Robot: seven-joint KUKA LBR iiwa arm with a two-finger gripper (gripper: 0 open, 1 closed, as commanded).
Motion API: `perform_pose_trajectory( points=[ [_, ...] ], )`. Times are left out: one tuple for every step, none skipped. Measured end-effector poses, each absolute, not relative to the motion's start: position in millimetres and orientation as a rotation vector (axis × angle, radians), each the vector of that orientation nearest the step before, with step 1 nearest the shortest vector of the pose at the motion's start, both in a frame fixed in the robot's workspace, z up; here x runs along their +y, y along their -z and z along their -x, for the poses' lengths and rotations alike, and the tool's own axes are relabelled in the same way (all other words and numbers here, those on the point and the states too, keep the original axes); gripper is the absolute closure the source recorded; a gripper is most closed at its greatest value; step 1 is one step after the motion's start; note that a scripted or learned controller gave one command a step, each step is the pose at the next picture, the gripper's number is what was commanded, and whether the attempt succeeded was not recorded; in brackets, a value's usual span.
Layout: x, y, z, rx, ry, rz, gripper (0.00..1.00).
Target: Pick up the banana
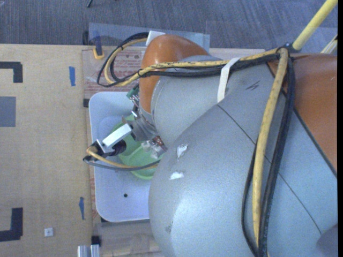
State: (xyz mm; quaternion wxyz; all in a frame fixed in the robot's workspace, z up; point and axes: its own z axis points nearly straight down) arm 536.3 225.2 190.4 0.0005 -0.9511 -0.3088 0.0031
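**Arm over the bin, banana not located**

Camera view: the grey arm [225, 170] comes in from the right and covers most of the frame. The orange band [171, 52] sits at top centre, and a yellow cable [268, 143] runs along the arm's body next to a black one.

- One white bin [107, 197] is partly visible at left-centre on the wooden bench [43, 143]. Its right part is under the arm.
- A pale green object [136, 158] lies in the bin, partly covered by the wrist hardware, so its shape is unclear.
- There's a small dark dot [125, 195] on the bin floor nearer the camera, well apart from the green object.
- A small green scrap [131, 94] shows at the bin's far edge, right against the arm.
- The bench also carries blue tape strips [72, 75], black corner marks [13, 71] and a grey square [6, 111] at the left edge. All of these are outside the bin.
- Grey carpet [241, 9] runs across the top.

The end effector [147, 143] is down in the bin, right over the green object. I can't tell whether it touches it. I also can't tell how far open it is or whether it holds anything, because the wrist blocks the view.

Banana: position can't be told from this angle.

Arm pose: the wrist is bent down and to the left into the bin, with the big link slanting across from lower right.
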Motion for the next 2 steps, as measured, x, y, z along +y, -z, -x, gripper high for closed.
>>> perform_pose_trajectory(
  points=[
    [226, -307, -547.5, -1.44, -0.006, 2.791, 1.0],
    [225, -226, -477.9, -1.732, -0.01, 2.618, 1.0]
  ],
)
